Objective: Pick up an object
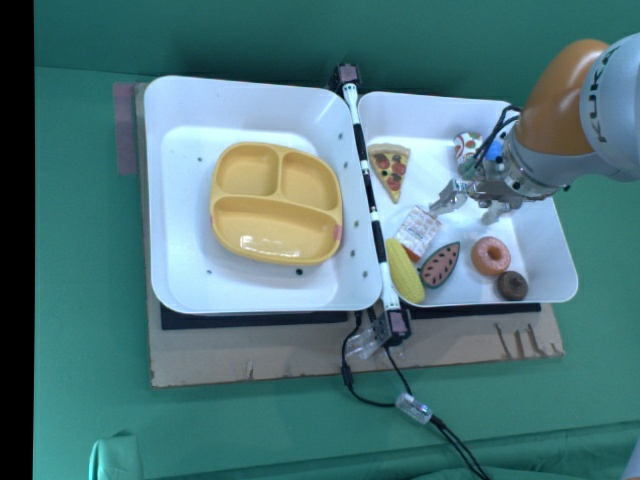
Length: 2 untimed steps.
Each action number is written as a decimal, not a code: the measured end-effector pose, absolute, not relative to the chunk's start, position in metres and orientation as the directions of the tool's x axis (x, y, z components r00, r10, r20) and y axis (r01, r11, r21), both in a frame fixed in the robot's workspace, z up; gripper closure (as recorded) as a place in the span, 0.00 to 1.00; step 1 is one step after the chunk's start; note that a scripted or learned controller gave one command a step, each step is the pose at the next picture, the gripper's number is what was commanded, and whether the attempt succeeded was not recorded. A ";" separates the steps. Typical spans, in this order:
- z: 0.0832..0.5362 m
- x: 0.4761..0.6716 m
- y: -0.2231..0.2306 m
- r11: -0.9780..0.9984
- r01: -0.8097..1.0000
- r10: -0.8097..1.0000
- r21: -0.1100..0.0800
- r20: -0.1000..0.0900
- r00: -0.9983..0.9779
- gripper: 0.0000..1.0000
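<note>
Camera view: the pincer (462, 196) hangs low over the right bin (545, 243) near the packet (417, 232), grip state unclear.

You cannot tell how the gripper (462, 194) stands, since its tips are small and blur together over the right bin (545, 258). The arm (580, 108) runs off the right edge and covers part of a small patterned object (466, 146) at the bin's far side, too little of which shows to name. The cable (440, 423) leaves the bottom edge.
</note>
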State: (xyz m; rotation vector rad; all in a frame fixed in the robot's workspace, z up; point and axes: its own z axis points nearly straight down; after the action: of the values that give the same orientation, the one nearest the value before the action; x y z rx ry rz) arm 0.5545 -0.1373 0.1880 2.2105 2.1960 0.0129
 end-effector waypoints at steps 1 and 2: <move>0.202 0.558 -0.142 -0.013 0.999 1.000 0.037 -0.020 0.014 1.00; 0.202 0.558 -0.142 -0.013 0.999 1.000 0.036 -0.019 0.014 0.00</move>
State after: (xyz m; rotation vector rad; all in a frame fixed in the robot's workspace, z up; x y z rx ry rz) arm 0.5576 -0.1418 0.2015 2.2088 2.1784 0.0184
